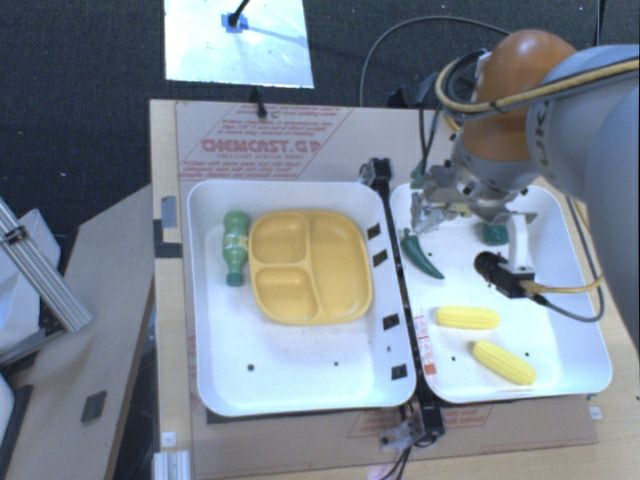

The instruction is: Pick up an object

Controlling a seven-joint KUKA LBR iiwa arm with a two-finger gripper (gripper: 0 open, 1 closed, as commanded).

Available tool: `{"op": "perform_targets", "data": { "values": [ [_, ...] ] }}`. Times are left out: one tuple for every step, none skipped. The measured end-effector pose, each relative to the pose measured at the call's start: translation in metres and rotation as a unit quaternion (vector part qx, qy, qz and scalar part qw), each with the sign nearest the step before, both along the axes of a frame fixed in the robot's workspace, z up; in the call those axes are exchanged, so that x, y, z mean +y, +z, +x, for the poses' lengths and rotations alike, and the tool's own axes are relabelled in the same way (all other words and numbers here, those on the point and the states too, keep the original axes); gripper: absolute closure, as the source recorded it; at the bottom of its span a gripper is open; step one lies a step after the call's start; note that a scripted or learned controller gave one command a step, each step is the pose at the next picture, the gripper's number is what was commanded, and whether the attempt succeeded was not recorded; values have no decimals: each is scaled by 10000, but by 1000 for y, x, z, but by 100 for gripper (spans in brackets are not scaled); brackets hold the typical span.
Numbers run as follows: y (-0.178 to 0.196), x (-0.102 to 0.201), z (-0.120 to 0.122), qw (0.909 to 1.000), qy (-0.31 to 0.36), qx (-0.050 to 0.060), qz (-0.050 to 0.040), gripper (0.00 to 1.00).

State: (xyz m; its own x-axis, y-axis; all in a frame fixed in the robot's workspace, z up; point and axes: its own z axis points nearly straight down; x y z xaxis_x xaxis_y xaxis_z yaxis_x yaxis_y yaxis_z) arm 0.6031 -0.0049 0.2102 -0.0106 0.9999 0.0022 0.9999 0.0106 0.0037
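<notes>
Overhead, the tool (425, 218) hangs over the right bin (580, 353) on the bench (130, 268); its grip state unclear.

arm (560, 88) cut off by right and top edges, wrist blocks the far part of the right bin (590, 358). teal object (494, 233) mostly hidden behind it, can't identify. left-edge aluminium frame (35, 268) cropped. board lettering (262, 146) partly unreadable.

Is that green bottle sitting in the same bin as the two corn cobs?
No: the green bottle lies in the left bin beside the yellow tray, while both corn cobs lie in the right bin.
</notes>
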Motion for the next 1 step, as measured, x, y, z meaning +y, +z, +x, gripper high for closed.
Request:
{"op": "perform_targets", "data": {
  "values": [
    [9,57,24,10000,2,-6,3,100]
  ]
}}
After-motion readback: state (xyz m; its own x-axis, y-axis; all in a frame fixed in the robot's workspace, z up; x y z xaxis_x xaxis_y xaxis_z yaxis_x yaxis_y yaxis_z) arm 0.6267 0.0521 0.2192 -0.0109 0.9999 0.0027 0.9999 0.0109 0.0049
